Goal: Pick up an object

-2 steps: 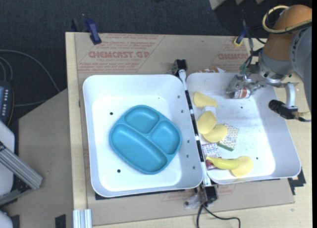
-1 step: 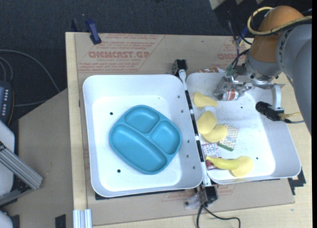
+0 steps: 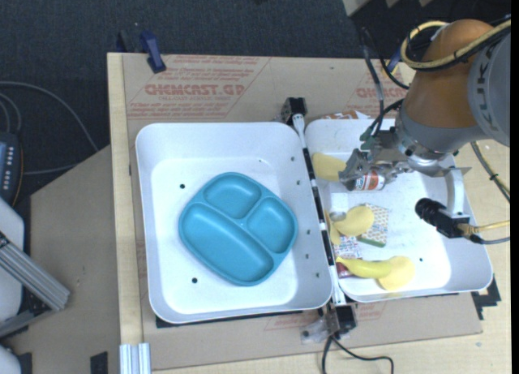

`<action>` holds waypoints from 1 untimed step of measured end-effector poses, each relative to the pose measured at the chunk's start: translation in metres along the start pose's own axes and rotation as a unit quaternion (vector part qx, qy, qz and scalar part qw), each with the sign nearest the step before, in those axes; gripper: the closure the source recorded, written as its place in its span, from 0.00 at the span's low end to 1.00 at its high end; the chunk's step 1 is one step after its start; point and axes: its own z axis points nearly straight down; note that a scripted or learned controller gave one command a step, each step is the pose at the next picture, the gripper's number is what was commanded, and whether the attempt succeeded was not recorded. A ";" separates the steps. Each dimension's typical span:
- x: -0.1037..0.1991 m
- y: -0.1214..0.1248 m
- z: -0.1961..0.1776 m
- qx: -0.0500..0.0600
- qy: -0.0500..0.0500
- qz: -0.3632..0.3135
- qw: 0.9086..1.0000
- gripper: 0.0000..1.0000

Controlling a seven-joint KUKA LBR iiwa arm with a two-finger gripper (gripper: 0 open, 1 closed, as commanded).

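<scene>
We see the gripper (image 3: 365, 171) low over the far part of the right bin (image 3: 466, 271), its fingers closed on a small red-and-white object (image 3: 371, 182), with a yellow banana (image 3: 379, 268) nearer and a blue divided plate (image 3: 236, 227) in the left bin (image 3: 154, 202).

Small red-and-white can (image 3: 371, 181) on its side, upper part of right bin (image 3: 462, 271).
</scene>
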 end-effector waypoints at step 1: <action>0.061 -0.045 -0.028 0.001 0.000 0.000 1.000 1.00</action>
